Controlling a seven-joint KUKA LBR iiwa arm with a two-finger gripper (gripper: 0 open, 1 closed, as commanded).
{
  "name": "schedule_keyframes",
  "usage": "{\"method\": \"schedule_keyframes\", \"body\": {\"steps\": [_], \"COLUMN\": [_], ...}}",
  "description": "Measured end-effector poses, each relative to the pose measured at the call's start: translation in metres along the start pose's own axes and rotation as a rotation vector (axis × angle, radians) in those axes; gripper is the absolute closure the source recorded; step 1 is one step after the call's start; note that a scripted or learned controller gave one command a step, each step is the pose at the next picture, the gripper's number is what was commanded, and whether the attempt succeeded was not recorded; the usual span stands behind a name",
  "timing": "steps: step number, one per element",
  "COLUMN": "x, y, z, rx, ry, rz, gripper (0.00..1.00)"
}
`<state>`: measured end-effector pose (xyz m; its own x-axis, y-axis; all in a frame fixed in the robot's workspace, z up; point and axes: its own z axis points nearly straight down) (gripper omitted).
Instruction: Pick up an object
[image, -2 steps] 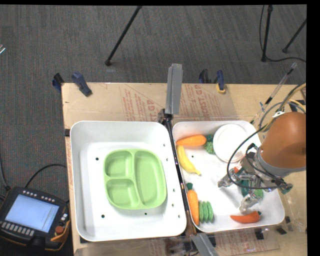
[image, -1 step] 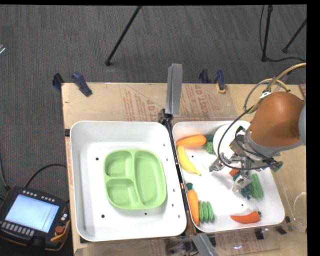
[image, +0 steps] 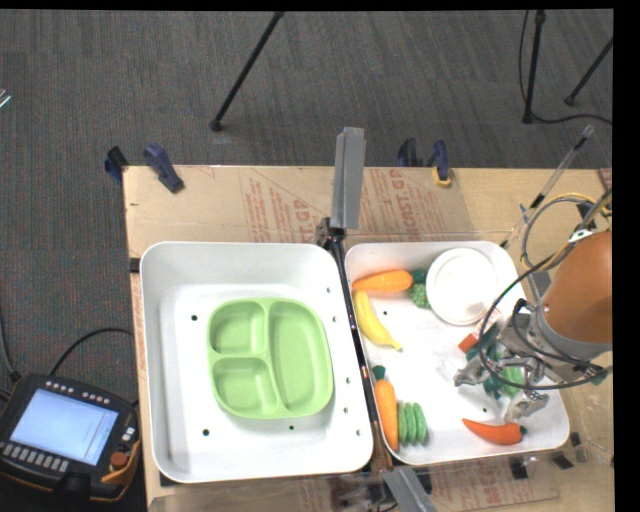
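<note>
Gripper (image: 503, 388) sits low in right bin (image: 440, 452); finger state cannot be told; orange pepper (image: 493, 431) just below, ungrasped

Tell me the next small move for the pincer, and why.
Probably lower straight down a little and close. The pincer hangs low in the right bin, above a green toy, with the orange pepper just in front of it. Nothing shows held between its fingers, so no pick has happened yet.
</note>
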<state>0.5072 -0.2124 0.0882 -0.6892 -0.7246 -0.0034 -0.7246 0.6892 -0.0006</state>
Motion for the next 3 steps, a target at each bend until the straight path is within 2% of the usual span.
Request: {"method": "schedule_keyframes", "body": {"steps": [1,3], "x": [0.006,-0.009], "y": [0.015,0.018], "z": [-0.006,0.001], "rx": [0.021,-0.001], "ry": [-0.017,-0.002], "rz": [-0.011,-0.044], "gripper": [0.0,0.0]}}
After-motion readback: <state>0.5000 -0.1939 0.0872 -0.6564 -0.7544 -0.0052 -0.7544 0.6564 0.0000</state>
